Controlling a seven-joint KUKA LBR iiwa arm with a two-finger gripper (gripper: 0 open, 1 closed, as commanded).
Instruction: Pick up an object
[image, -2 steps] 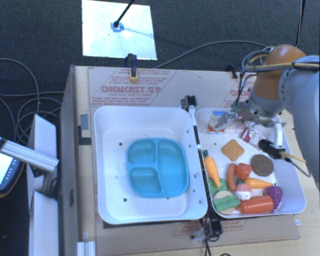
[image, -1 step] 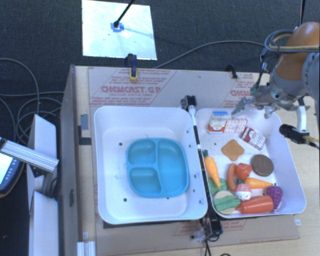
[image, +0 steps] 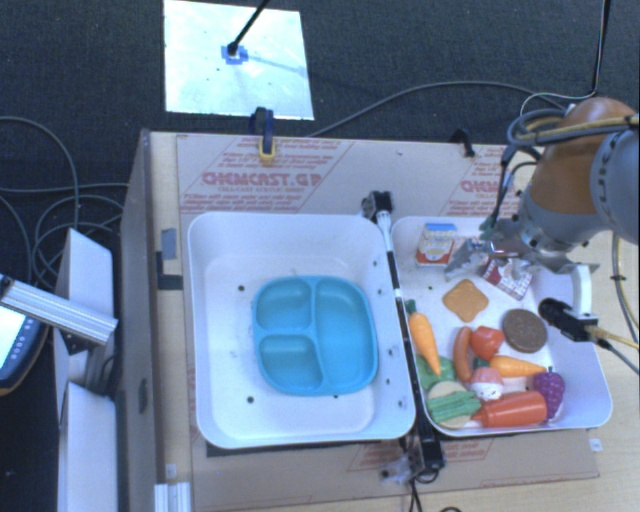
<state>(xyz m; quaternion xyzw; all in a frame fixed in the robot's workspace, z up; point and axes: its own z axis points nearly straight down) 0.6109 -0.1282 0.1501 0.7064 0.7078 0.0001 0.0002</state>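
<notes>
Claw near right bin's far rim.

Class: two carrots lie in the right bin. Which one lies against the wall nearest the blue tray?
The carrot by the right bin's left wall, pointing up and down the picture. The other carrot lies crosswise, mid-bin, beneath the brown disc.
</notes>
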